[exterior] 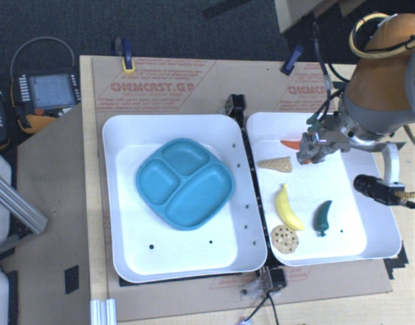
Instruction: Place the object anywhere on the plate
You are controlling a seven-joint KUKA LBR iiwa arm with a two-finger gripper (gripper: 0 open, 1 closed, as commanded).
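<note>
The pincer (309,153) hangs low over the back part of the right bin (356,246), at the end of the grey arm (380,80) that comes in from the right. I cannot tell how it stands, because its tip is dark and small from up here. Just behind it lies a small orange carrot (290,143), with one end close to the tip, maybe touching it. Just in front of the pincer, a bit to the left, lies a tan cone (275,164) on its side, with its point toward the right. Nearer the front of the same bin there is a yellow banana (287,208), and right at its lower end sits a round cookie (284,239) with dark dots. A dark green pepper (321,217) lies to the right of the banana, apart from it. The left bin (122,181) sits beside the right one, and they meet along a dark strip. In the left bin rests a blue plate (185,183) with three sections, turned at a slant. The plate is well apart from the pincer and from all the food. Both bins stand on a brown table (92,114) with red letters printed along the back.
</note>
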